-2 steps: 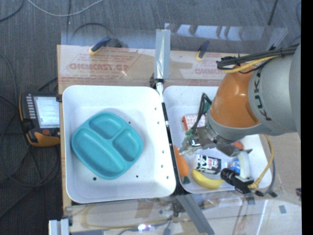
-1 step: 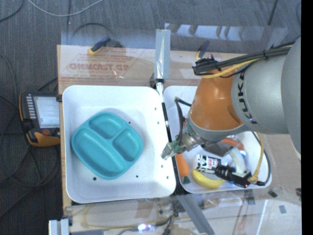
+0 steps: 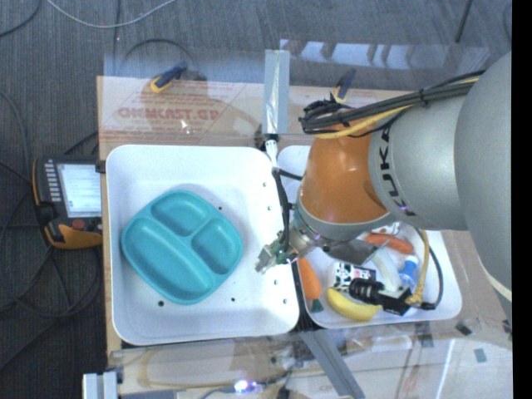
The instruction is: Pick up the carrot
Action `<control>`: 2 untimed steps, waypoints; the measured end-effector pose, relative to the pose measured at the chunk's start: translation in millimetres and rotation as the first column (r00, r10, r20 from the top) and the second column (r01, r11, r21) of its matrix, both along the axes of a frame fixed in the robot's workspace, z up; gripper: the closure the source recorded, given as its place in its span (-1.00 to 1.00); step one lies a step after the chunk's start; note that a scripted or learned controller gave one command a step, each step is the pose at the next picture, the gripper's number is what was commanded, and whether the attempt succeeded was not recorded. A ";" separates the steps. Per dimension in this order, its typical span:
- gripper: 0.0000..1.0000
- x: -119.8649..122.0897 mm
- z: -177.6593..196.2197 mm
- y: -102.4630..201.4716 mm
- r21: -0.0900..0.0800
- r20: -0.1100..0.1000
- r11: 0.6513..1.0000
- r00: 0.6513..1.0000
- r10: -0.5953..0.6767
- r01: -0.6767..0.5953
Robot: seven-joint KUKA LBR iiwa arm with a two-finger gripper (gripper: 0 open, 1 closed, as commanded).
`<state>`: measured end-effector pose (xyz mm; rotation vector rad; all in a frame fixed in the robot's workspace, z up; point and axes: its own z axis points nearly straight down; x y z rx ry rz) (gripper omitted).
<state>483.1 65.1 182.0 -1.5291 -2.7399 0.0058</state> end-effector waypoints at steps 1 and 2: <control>1.00 -0.8 -8.2 48.2 -0.002 -0.001 0.953 0.953 -0.303 0.303; 1.00 -0.5 7.3 91.7 -0.008 0.005 0.699 0.699 -0.715 0.715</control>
